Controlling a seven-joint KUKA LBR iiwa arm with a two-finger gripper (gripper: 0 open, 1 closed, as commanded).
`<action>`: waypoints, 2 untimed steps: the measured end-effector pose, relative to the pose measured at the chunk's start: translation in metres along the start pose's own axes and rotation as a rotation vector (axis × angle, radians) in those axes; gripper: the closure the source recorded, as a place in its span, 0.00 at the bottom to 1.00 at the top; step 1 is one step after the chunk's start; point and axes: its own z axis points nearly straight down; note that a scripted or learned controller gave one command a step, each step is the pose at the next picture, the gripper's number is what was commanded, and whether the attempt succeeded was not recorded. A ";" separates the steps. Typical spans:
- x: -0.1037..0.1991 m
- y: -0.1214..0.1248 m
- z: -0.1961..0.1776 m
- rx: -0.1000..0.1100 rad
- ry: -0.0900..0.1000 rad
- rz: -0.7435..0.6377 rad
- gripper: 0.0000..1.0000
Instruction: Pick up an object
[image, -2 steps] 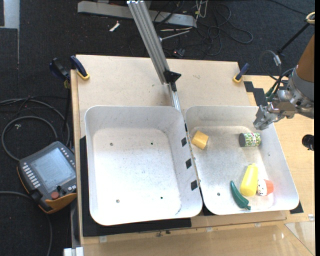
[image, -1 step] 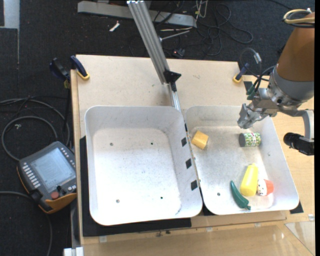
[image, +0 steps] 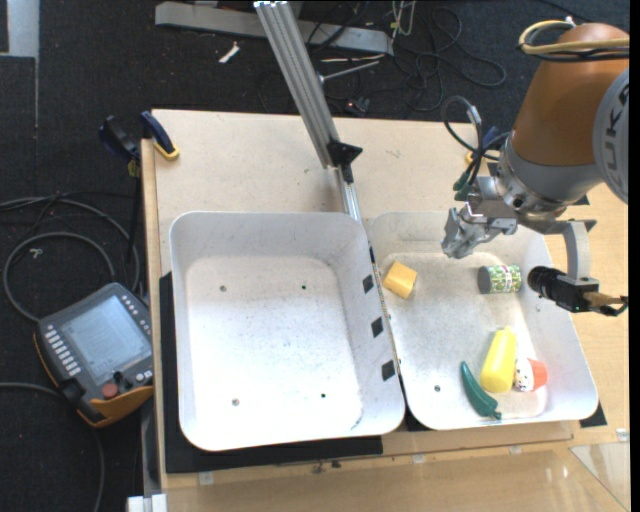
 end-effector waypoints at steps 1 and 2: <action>0.043 0.011 0.008 0.000 0.000 0.000 1.00; 0.091 0.028 0.016 -0.001 0.000 0.000 1.00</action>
